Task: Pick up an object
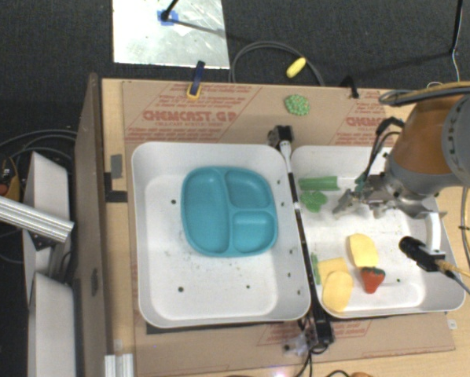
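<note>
The left white bin [160, 289] holds a teal divided plate [229, 211] lying flat near its middle, and just past the divider the right white bin [439, 293] carries a green stick-shaped piece [317, 183] with a rounder green piece [314, 202] just below it near its upper left. Lower down sit a yellow block [363, 250], a pale yellow rounded piece [337, 289] and a red strawberry-like toy [372, 279] (green cap on top). The gripper [359, 199] hovers low over the right bin, beside the green pieces, fingers spread apart with nothing between them.
</note>
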You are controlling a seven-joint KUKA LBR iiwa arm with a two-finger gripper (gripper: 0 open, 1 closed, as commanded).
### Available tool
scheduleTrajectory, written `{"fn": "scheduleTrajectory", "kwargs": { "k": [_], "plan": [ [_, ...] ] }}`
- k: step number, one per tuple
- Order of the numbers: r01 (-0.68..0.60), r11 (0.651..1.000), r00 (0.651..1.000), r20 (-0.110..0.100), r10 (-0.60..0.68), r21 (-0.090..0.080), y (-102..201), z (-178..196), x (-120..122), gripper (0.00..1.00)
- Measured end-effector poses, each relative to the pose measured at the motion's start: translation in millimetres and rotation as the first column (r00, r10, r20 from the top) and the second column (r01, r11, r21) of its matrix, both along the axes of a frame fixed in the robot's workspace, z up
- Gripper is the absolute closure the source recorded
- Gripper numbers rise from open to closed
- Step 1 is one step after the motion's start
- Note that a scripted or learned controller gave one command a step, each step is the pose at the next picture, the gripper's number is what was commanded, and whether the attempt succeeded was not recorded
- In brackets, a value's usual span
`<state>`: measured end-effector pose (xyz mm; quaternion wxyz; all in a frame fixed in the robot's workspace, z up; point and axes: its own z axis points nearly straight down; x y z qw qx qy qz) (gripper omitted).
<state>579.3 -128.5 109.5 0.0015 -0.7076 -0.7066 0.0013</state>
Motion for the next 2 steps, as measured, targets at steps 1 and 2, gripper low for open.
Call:
{"fn": "scheduleTrajectory", "kwargs": {
  "k": [1,2],
  "plan": [
    [0.001,1.0,1.0,-0.001,-0.001,0.002,-5.1,-26.8,-69.6,0.0],
    [-0.011,1.0,1.0,0.013,0.011,-0.001,25.6,-24.0,19.1,0.0]
  ]
}}
